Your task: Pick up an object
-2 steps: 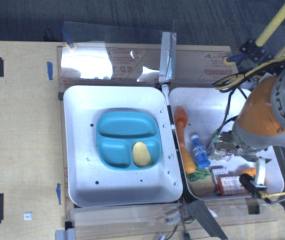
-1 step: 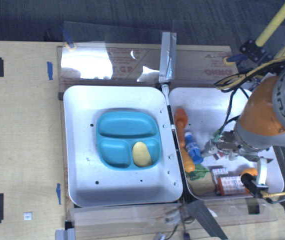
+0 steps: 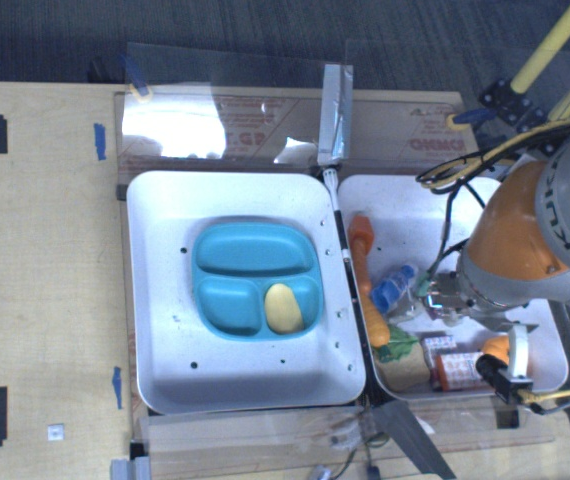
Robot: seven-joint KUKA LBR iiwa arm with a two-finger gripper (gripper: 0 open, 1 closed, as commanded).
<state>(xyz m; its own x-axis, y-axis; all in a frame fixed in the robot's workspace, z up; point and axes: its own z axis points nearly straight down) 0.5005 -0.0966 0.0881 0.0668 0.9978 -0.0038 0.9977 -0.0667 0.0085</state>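
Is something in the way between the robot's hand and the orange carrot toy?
Yes, I think. The blue bottle lies between the gripper and the carrot, which sits along the right bin's left wall.

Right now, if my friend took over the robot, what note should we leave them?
Claw: down in the right bin; can't tell if it is open or shut, or if it has anything.
Right bin: carrot, blue bottle, red-labelled container, green piece.
Left bin: blue tray with a yellow lump in its lower right compartment.
Done: nothing lifted that can be seen.
Left: pick up one object.
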